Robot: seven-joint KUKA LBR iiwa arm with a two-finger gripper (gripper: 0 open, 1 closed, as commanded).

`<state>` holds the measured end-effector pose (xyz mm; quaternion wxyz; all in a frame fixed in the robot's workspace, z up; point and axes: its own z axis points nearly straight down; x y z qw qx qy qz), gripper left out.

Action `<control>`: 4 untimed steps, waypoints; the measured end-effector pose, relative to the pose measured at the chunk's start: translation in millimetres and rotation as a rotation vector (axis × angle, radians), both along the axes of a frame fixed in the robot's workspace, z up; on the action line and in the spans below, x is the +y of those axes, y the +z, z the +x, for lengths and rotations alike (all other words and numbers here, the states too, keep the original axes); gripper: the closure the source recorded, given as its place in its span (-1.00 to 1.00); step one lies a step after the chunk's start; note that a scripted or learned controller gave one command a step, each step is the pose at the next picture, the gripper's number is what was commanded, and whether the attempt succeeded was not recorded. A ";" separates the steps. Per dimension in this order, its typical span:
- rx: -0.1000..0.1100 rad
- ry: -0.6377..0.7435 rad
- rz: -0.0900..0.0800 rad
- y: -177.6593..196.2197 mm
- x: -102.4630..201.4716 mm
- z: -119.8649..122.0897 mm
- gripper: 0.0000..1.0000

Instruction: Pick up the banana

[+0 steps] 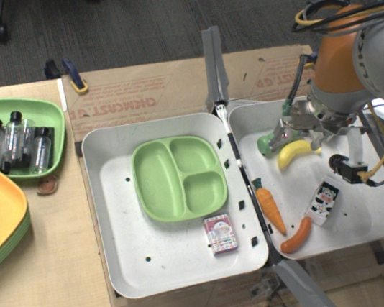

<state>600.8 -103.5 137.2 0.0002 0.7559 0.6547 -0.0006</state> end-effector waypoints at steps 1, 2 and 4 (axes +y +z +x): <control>0.003 0.098 0.001 -46.8 -15.2 -20.5 -1.00; 0.001 -0.219 0.000 3.2 9.3 -5.1 -1.00; 0.002 -0.191 0.000 -46.4 -7.7 -2.5 -1.00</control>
